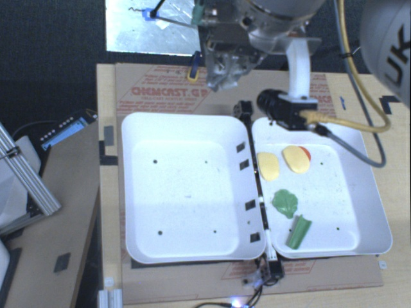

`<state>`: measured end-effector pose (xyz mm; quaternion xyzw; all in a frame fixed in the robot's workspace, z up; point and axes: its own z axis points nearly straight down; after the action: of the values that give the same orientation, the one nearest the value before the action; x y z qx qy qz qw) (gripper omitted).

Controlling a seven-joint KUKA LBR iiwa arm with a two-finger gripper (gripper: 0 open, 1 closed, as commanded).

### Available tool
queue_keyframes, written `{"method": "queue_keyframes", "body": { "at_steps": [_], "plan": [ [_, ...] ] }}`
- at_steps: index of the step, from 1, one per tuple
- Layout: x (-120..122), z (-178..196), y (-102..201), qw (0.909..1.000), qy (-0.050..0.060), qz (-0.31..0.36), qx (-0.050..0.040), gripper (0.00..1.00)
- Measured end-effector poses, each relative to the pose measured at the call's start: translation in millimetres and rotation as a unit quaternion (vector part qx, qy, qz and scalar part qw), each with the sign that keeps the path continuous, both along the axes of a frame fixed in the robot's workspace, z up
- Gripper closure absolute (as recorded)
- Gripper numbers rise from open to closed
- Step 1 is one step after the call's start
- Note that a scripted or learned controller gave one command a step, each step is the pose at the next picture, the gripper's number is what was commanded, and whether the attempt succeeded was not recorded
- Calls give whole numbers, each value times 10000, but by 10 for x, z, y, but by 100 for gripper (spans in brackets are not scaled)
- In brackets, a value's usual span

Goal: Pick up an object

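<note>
Hanging high above the bins' far edge, the metal two-finger gripper (pixel 221 76), carrying nothing visible, would have done best to descend squarely over the flat green leafy piece (pixel 284 202) in the right white bin (pixel 366 197).

2 white bins (pixel 180 124), 2 yellow pcs (pixel 268 166), 2 green pcs (pixel 284 201)

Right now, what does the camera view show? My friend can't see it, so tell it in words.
The gripper hangs above the bench beyond two white bins, holding nothing. The right bin has two yellow pieces, a green lump and a green stick. The left bin sits beside it.
</note>
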<state>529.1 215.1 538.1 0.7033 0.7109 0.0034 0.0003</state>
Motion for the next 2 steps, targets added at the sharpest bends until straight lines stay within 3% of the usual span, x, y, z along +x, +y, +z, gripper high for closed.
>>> {"method": "queue_keyframes", "body": {
  "at_steps": [1, 2],
  "plan": [
    [255, -30, -847, 10000, 11, -86, -27, 100],
    [123, -28, -1888, 9999, 16, -98, -27, 100]
  ]
}}
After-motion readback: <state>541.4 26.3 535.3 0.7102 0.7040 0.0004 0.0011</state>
